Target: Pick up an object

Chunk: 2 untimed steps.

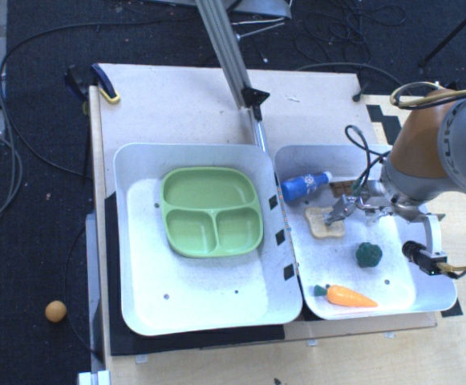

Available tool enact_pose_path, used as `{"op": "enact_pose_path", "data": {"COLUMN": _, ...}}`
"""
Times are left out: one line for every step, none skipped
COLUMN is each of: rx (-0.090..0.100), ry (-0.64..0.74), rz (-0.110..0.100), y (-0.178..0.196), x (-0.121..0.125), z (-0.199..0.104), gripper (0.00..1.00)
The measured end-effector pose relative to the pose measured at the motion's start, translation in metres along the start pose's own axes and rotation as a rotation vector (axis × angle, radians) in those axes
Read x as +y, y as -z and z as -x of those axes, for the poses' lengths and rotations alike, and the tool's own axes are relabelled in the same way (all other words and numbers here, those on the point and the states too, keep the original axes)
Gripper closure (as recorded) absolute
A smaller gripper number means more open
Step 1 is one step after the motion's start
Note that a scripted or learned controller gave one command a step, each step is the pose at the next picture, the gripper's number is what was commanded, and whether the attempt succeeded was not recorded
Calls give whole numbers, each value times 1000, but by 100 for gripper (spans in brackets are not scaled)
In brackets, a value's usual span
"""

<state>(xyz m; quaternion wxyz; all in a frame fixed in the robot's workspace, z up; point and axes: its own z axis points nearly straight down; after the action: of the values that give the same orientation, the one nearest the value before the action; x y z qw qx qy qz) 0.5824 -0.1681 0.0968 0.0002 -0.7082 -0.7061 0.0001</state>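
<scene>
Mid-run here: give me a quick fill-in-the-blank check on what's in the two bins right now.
1. The green divided plate lies in the ____ bin of the camera view.
2. The toy carrot is coloured ____.
3. The blue bottle lies on its ____.
4. The gripper is just above the ____-coloured slice.

Missing words: left; orange; side; tan
</scene>
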Motion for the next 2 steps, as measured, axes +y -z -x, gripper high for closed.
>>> {"op": "enact_pose_path", "data": {"rx": 0, "ry": 2, "rz": 4, "y": -1, "x": 2, "z": 0, "gripper": 0}}
{"op": "enact_pose_path", "data": {"rx": 0, "ry": 3, "rz": 10, "y": 10, "x": 4, "z": -1, "gripper": 100}}
